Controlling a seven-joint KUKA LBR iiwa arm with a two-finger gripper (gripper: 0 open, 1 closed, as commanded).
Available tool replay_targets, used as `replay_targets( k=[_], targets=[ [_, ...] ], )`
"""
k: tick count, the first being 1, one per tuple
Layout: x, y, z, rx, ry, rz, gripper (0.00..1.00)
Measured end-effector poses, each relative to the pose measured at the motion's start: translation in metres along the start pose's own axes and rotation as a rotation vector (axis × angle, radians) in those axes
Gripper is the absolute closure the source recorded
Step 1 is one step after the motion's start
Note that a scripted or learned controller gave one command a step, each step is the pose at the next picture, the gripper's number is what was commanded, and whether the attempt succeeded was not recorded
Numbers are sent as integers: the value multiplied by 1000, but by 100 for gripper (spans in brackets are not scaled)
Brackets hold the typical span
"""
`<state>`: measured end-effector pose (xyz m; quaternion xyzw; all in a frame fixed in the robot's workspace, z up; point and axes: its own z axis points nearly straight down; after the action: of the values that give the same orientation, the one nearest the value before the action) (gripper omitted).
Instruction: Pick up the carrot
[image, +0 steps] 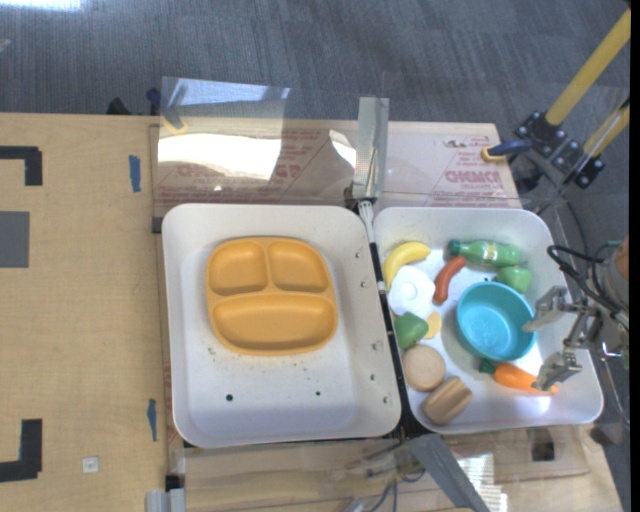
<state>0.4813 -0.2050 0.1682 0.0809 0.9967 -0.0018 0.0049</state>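
Observation:
The carrot (515, 377), orange with a green stub at its left end, lies in the right bin (580, 405) near the front right corner, just below the blue bowl (493, 320). My gripper (551, 338) reaches in over the bin's right rim and is open, its fingers spread apart along the rim. The nearer fingertip (553, 372) sits at the carrot's right end. The farther fingertip (548, 303) is beside the bowl's right edge. Nothing is between the fingers.
The right bin also holds a banana (403, 258), a green bottle (487, 252), a red sausage (450, 273), a fried egg (411, 290), a green pepper (410, 328) and two bread pieces (435, 383). An orange divided plate (270, 295) lies in the left bin (190, 400).

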Motion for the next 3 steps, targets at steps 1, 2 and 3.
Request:
replay_targets(
  k=[1,2,3],
  targets=[
    [2,9,72,-3,2,-188,0],
    [-4,16,76,1,-4,-182,0],
    [-8,-1,77,-2,-10,-81,0]
  ],
)
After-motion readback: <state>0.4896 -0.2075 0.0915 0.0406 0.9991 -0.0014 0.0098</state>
